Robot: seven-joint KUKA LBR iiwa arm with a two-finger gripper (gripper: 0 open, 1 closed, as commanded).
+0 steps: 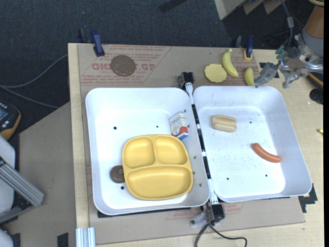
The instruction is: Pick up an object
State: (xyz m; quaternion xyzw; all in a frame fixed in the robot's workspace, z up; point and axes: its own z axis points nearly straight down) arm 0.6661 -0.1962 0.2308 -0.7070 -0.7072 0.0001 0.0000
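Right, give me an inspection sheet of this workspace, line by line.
Surface: brown bench bearing two white bins, left bin and right bin, side by side.
Job's things: yellow divided plate, small carton and brown disc in the left bin; bread roll and sausage in the right bin.
Clutter: banana, yellow round piece and brown disc on the bench, all outside the bins.
Gripper: gripper above the right bin's far right corner, holding nothing.
Cables: black cable at the near edge.
Surroundings: dark carpet.
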